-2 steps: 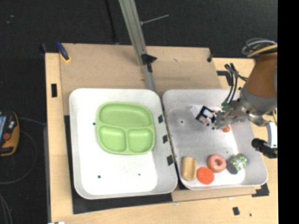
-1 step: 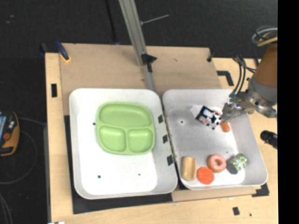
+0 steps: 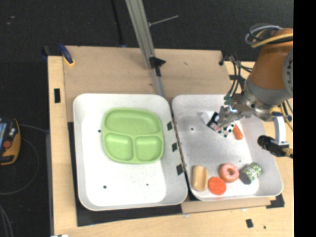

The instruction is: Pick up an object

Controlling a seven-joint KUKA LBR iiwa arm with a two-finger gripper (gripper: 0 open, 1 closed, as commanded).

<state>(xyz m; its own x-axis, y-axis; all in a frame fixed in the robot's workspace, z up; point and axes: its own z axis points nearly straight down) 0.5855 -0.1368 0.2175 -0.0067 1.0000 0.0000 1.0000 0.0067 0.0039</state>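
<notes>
Two white bins point(image 3: 123, 201) sit on the bench; the gripper point(image 3: 223, 121), finger state impossible to tell, hovers by the small carrot point(image 3: 238, 132), likely needing a descent to grasp.

The grey arm point(image 3: 269, 78) reaches in from the right, its orange band point(image 3: 271, 65) bright above the wrist; the wrist bends downward and to the left; the gripper point(image 3: 220, 123) hangs low at the arm's end, pointing down, dark cables looping beside the wrist.
</notes>
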